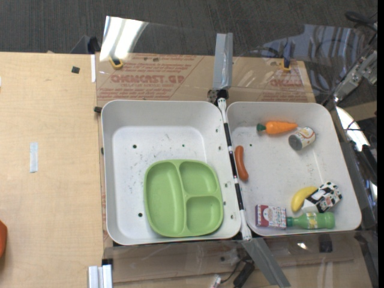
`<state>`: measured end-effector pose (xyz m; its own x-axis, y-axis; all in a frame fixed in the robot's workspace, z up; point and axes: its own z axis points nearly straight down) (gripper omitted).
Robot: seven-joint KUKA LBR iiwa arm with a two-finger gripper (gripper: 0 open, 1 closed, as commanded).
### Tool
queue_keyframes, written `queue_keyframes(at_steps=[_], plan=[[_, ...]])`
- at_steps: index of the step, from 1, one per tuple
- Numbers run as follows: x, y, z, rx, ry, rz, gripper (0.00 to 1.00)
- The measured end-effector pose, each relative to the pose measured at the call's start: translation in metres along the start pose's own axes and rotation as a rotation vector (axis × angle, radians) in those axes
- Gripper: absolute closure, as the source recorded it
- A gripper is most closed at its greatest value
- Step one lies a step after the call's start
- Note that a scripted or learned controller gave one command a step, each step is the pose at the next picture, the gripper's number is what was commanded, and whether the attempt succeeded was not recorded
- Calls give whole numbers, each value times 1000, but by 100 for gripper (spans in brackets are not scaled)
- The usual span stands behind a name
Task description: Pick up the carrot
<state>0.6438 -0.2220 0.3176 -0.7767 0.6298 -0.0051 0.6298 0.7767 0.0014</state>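
Carrot lay in the right bin, near its far wall, with the small can just beside its tip. You would have judged it a light, rigid, smooth plastic toy, likely to slip; grasp across its thick middle. I cannot tell the hand's state.

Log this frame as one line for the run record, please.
stage: pre-grasp | carrot: right bin, far side, beside small can | left bin: green divided plate | carrot: not picked
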Motion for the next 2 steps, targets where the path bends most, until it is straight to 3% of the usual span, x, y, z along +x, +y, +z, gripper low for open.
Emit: queue_keyframes(at_steps=[1, 2], plan=[[34, -15, 206, -2, -5, -32, 100], [143, -86, 27, 2, 5, 123, 100]])
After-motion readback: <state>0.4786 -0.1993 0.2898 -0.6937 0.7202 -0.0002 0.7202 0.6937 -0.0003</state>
